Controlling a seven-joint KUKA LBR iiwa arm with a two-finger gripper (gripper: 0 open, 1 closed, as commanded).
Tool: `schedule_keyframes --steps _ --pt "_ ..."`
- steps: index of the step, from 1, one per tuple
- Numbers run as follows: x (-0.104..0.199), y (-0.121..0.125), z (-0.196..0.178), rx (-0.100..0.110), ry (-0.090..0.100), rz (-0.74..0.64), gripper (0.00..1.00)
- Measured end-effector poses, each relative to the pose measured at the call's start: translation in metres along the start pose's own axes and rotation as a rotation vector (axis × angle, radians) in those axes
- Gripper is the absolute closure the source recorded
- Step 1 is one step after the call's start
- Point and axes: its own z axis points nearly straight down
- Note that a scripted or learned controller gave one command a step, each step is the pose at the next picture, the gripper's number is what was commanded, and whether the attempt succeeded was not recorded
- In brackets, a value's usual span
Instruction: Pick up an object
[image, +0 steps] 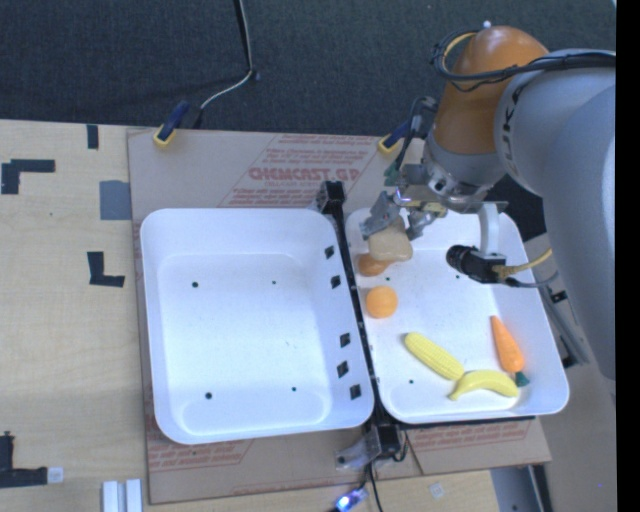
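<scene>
Currently the gripper (392, 228) sits over the right bin's (535, 405) upper left corner, apparently pinching a tan bread-like piece (391, 247). Judged light, slightly soft, not slippery; best held across its short sides.

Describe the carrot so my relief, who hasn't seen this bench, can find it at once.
Look in the right bin, the one the arm reaches over. Along its right wall, toward the near corner, lies the carrot: a tapered orange stick with a dark green tip. Unlike the yellow banana and corn beside it, it is orange; unlike the orange ball, it is long.
</scene>
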Motion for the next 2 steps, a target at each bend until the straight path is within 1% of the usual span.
schedule_keyframes --steps 1,2 --pt "0.015 -0.006 0.009 0.000 -0.001 0.002 1.00" --pt "-0.034 0.024 0.029 -0.001 -0.004 0.007 1.00"
